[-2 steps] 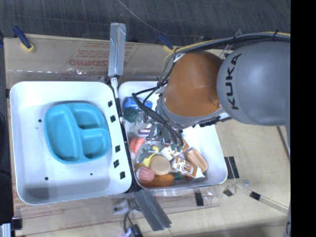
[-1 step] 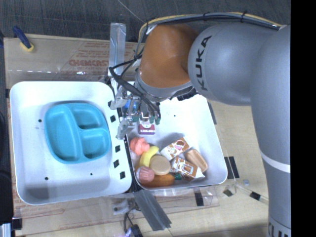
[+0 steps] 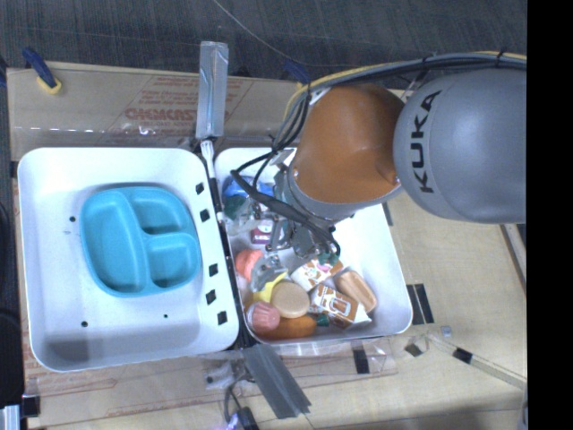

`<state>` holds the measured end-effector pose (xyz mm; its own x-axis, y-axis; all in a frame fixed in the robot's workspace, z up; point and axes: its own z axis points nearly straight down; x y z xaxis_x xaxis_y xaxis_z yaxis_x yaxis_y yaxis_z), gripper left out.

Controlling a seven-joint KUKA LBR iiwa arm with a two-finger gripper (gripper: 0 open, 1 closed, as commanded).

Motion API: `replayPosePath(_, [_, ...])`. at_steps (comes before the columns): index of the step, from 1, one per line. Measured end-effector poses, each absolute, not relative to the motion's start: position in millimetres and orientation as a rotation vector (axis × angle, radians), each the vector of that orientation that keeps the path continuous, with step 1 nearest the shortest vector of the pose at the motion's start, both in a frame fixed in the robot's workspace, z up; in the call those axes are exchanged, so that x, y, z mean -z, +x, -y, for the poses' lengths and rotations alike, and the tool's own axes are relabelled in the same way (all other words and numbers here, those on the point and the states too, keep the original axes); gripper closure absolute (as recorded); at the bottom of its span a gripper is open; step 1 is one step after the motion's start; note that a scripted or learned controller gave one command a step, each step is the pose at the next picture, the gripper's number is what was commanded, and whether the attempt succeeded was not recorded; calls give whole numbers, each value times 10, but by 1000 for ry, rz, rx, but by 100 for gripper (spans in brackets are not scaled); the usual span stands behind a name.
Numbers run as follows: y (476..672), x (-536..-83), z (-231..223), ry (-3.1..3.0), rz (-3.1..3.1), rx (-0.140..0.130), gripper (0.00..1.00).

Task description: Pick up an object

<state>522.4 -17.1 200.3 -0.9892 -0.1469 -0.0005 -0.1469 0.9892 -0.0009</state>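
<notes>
The right bin [image 3: 394, 280] holds a heap of toy foods: a tan round cookie-like piece [image 3: 291, 300], a hot-dog bun [image 3: 355, 288], an orange carrot-like piece [image 3: 291, 327], a pink piece [image 3: 248, 262], a yellow piece [image 3: 269, 285] and small printed boxes [image 3: 333, 303]. My gripper [image 3: 288, 237] hangs low over the back of this heap, under the orange wrist band [image 3: 349, 146]. Its tip is close to the pink and yellow pieces. The arm hides much of the bin's far half.
The left bin [image 3: 45, 240] bears a blue divided tray [image 3: 141, 237]. A grey divider bar [image 3: 211, 88] rises between the bins at the back. Black cables [image 3: 260, 164] loop off the wrist. Cardboard [image 3: 107, 106] lies behind the bins.
</notes>
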Motion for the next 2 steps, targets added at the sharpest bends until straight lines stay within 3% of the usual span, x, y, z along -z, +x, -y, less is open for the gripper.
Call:
replayPosePath(1, [5357,-1920,294,-1017,-2969,0,0])
replayPosePath(2, [5373,-2030,287,-1019,-2964,2,100])
